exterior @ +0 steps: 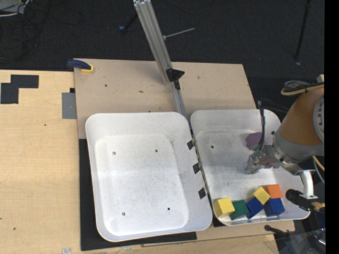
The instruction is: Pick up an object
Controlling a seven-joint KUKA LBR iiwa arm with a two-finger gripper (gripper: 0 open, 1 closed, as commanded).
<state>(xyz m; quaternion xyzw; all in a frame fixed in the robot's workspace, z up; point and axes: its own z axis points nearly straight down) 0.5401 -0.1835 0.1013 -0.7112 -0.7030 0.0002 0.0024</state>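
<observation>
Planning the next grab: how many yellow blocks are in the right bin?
2. One yellow block sits at the left end of the cluster along the near edge; the other yellow block lies further right, beside the orange block. More may hide under the arm.

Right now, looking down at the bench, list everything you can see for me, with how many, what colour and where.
Shallow white plastic bins: two, white, side by side on the bench.
Yellow cubes: two, yellow, one at the right bin's near left corner, the other further right in the cluster.
Green cube: one, green, beside the left yellow cube.
Blue cubes: two, blue, near edge of the right bin.
Orange cube: one, orange, behind the right-hand blue cube.
Purple object: one, purple, middle of the right bin, partly hidden by the arm.
Aluminium rail: one, silver, slanting over the board behind the bins.
Arm: one, grey with orange band, from the right.
Hand: one, over the right bin, beside the purple object.
</observation>
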